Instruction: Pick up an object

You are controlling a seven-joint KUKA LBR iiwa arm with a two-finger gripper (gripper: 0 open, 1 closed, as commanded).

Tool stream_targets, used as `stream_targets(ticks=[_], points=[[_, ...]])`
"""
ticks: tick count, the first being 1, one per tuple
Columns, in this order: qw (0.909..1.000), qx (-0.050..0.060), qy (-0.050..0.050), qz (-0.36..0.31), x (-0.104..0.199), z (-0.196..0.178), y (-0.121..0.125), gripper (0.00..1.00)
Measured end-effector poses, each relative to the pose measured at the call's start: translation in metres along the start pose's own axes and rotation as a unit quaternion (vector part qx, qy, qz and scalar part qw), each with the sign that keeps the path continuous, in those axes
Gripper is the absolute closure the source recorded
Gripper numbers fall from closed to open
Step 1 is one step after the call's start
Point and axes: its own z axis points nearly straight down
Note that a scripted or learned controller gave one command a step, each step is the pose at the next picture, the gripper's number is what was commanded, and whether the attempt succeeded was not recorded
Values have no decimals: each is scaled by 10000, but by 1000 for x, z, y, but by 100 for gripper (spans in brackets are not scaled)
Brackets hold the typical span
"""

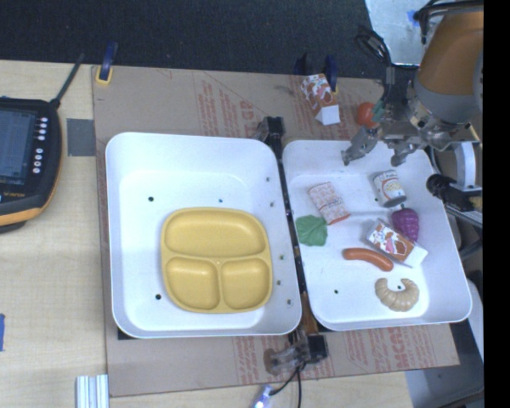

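End effector [379, 152]: fingers spread apart, holding nothing, over right bin's [442, 308] far edge.
Nearest item: small can [389, 187].

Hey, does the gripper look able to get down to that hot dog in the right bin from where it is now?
Probably yes. The gripper hangs open over the bin's far edge, and the hot dog lies uncovered, though a small carton sits close beside it.

Left bin [127, 228] holds divided tray [216, 257]. Right bin [446, 300] holds croissant [397, 293] nearest front, sausage [367, 257] behind it, can [389, 186] toward back. Pincer [379, 149] over back edge.
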Motion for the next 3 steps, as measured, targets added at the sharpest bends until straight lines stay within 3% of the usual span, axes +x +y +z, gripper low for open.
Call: stream_targets(ticks=[1, 2, 3], points=[[10000, -2, -10, 8, -71, 52, 17, 0], [10000, 11, -4, -2, -88, 115, 17, 0], [10000, 6, -4, -8, -88, 127, -31, 0]])
